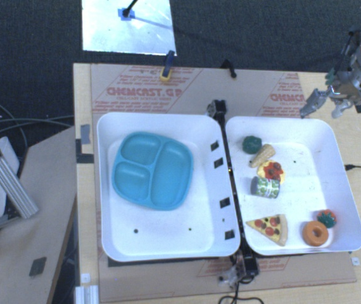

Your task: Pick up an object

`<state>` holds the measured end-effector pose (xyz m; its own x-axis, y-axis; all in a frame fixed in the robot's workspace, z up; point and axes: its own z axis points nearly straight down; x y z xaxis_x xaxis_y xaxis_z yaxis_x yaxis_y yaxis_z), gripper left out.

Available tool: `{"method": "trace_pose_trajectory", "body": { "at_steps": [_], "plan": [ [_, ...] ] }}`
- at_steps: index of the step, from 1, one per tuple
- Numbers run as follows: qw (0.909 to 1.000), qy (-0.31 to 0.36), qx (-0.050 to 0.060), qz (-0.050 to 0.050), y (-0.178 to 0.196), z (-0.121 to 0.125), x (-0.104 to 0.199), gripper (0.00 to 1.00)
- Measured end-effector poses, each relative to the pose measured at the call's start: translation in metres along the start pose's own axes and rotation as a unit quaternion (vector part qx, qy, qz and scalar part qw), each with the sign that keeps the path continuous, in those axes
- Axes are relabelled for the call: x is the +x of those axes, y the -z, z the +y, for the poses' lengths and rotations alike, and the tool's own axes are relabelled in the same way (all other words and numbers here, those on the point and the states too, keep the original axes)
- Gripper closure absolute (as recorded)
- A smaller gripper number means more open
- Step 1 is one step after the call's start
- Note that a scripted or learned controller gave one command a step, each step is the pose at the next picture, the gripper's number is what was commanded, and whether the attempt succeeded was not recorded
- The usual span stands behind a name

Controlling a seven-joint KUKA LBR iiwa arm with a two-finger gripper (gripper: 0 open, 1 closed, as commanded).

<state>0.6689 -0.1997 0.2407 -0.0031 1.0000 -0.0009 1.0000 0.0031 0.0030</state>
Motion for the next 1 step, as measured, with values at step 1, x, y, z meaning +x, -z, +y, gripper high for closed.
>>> {"method": "trace_pose_trajectory", "body": {
  "at_steps": [1],
  "plan": [
    [1.0, 0.003, 0.004, 0.002, -0.1642, -0.0254, 0.0623, 0.0]
  ]
}}
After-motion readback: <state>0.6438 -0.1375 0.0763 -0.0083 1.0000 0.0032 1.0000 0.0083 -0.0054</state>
